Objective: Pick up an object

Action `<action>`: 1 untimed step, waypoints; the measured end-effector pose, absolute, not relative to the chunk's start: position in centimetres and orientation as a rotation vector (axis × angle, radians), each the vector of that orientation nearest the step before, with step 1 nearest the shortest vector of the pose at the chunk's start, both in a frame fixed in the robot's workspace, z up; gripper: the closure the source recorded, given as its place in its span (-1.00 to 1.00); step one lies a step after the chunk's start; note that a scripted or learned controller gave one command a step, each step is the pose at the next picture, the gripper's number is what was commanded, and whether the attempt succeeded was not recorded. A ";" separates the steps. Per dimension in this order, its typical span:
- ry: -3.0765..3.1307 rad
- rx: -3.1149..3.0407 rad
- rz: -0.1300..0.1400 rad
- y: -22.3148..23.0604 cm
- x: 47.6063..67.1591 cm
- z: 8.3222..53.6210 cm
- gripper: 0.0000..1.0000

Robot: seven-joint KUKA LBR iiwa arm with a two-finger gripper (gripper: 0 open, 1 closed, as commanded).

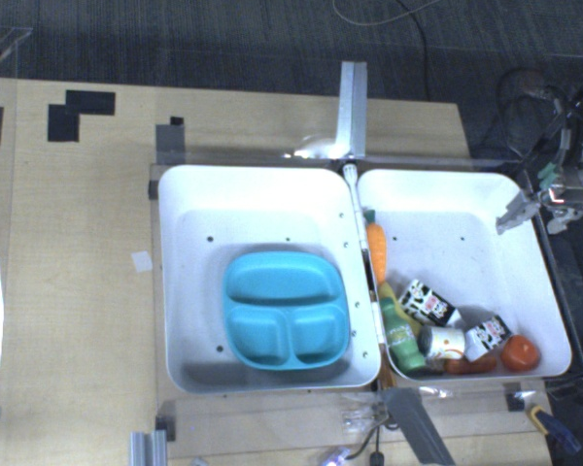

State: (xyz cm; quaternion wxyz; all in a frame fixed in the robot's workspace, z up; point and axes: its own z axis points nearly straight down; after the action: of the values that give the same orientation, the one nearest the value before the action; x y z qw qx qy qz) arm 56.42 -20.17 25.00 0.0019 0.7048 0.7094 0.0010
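Several toys (437, 323) heaped in right bin's (466, 216) near corner, end effector (549, 202) well apart at far-right rim, grip state unclear

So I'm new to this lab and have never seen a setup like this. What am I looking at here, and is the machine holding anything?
This is one camera fixed above a bench, looking down at a slant. Two shallow white bins sit side by side. The left bin holds a blue divided plate. The right bin holds toy food heaped along its near side: a carrot, a green bottle, two black-and-white cartons and a tomato. The robot arm's tool reaches in at the right edge, above the right bin's far corner; nothing is seen in it.
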 end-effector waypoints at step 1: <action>2.229 2.200 0.009 -20.1 56.6 26.2 1.00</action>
State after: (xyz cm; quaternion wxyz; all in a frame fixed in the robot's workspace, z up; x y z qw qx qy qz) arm 56.62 -20.06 26.19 0.0047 0.7024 0.7117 0.0028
